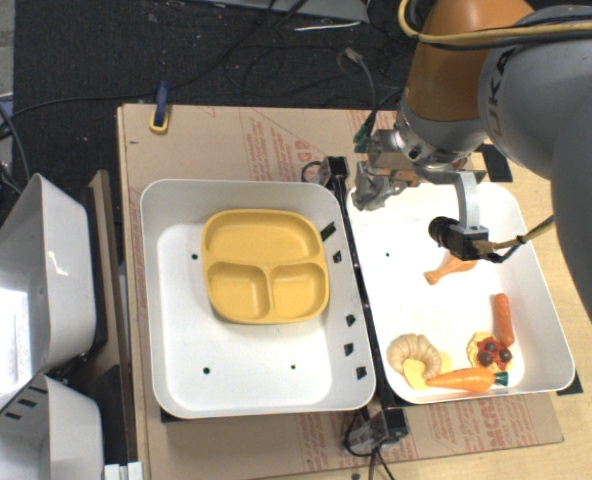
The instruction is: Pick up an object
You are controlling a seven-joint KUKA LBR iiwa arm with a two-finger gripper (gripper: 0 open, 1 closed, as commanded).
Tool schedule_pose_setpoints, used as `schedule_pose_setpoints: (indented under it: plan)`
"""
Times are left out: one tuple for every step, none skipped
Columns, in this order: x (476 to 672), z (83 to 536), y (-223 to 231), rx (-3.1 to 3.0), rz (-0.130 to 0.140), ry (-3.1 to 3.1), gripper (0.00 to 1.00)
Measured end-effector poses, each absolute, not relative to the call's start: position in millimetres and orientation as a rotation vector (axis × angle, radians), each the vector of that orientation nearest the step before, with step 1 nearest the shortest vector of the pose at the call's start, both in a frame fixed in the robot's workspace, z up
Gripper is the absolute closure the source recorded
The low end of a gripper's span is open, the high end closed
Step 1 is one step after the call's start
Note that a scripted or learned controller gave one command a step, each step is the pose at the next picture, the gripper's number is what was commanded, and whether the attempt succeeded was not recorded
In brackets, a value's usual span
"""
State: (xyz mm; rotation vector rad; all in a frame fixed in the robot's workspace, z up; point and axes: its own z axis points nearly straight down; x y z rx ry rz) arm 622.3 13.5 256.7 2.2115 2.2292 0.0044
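Nothing picked yet: end effector (374,186) hangs over the far left corner of the right bin (401,298).
Apart or together, I cannot tell; carrot (461,378) and croissant (414,351) lie untouched along its near edge.

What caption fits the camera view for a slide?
Gripper at the right bin's back-left corner, carrot near its front; yellow plate in the left bin.

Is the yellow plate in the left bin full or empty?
Empty. The yellow plate lies right side up in the left bin, and all three of its compartments show only bare yellow.
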Motion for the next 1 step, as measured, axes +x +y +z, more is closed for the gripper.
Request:
schedule_pose_setpoints:
  plan:
    - [627.2, 254.9, 58.8, 2.213, 0.002, 2.229, 1.0]
